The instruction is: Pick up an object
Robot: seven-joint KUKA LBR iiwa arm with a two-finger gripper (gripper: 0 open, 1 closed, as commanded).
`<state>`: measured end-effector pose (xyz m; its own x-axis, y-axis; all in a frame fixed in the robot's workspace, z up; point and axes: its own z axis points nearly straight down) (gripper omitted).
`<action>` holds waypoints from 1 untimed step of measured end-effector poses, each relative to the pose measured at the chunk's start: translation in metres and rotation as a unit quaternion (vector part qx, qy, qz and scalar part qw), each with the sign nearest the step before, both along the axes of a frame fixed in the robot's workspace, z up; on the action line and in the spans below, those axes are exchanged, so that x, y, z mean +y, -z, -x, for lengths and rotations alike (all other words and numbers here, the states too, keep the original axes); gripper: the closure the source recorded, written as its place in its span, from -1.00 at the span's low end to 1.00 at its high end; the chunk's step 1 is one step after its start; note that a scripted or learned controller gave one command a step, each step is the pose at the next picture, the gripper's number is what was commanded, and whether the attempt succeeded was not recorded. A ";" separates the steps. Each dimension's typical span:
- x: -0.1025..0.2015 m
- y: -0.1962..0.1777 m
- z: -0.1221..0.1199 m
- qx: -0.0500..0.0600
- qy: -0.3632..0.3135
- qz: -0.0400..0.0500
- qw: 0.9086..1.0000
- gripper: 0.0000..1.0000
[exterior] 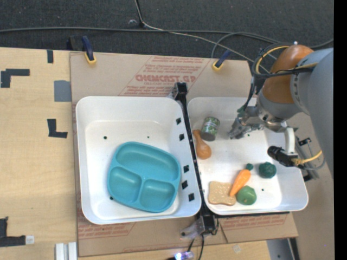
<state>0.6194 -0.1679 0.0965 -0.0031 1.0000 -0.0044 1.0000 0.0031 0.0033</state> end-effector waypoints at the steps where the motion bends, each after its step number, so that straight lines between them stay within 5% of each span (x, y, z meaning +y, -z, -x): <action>1: 0.003 -0.045 0.005 0.000 0.001 -0.002 1.000 1.00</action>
